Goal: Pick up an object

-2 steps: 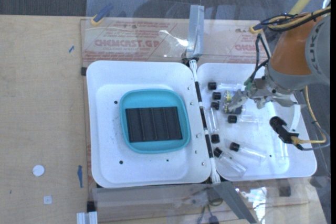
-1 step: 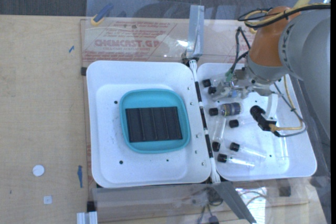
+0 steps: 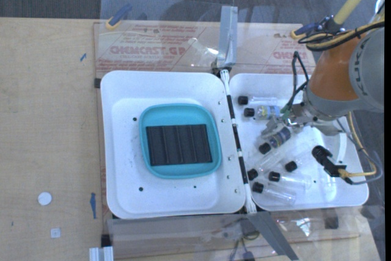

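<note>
Reaching stage: the grey arm with the orange band [image 3: 335, 73] leans in from the right over the right-hand shallow white bin [image 3: 357, 192], its two-finger gripper [image 3: 287, 122] low among the clutter.
Done: nothing looks lifted; every small clear plastic vial with a black cap that I can make out lies on the bin floor.
Left: by my reading, the close, the grasp and the lift all remain.
Claw: whether it is wide or narrow I cannot tell, since the wrist and dark cables hide it from above.
Nearest target: a clear vial with dark contents [image 3: 276, 138] lies tilted just beside the gripper's tip; contact cannot be judged.
Other candidates: a vial with a yellow label [image 3: 264, 110] near the bin's top, and an empty clear vial [image 3: 278, 194] near its front.
Left-hand bin [image 3: 122, 131]: a teal rectangular tray with a dark ribbed insert [image 3: 179, 141] sits in the middle, well apart from the arm.
Arm pose: wrist bent downward, body of the arm crossing the bin's right half.
</note>
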Robot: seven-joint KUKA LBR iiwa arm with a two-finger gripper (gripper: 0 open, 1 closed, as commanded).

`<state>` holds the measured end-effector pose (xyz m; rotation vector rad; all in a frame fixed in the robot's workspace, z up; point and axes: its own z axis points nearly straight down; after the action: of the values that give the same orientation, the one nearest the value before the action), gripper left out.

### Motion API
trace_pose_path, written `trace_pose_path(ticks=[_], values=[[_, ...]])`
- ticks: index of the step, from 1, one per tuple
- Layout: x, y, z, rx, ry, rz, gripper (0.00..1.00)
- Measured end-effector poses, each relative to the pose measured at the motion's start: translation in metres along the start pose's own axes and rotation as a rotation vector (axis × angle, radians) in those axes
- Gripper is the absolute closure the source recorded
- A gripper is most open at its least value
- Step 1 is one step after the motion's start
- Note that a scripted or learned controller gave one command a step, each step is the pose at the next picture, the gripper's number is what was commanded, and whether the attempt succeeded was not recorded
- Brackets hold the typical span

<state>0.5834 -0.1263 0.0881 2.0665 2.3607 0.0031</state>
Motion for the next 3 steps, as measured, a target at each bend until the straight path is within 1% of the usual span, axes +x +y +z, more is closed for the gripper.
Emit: trace_pose_path(ticks=[1,2,3], values=[[0.001,0.002,-0.011,-0.006,0.000,0.001,1.00],[0.001,0.002,-0.011,-0.006,0.000,0.001,0.00],[-0.030,0.045,-0.075,0.001,0.000,-0.052,0.00]])
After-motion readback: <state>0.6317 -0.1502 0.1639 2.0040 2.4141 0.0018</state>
